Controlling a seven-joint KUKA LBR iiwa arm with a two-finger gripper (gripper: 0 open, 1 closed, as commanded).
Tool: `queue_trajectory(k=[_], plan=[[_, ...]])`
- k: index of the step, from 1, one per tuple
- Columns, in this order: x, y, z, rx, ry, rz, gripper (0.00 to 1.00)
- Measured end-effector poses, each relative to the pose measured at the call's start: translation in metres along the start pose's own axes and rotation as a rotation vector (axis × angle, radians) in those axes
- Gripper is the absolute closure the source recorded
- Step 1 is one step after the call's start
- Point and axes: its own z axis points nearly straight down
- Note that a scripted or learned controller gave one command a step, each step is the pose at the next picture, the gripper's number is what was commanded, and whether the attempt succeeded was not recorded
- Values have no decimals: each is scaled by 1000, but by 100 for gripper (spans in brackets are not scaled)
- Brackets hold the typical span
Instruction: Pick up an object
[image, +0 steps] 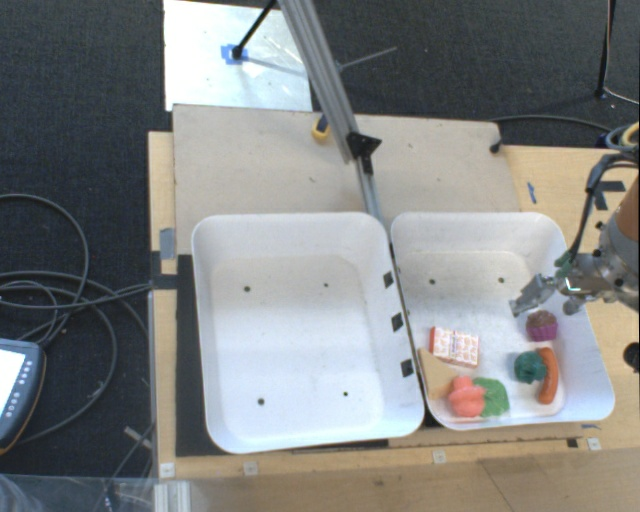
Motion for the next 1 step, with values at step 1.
queue_trajectory(k=[1], plan=[[0,1,-2,-4,-1,2,0]])
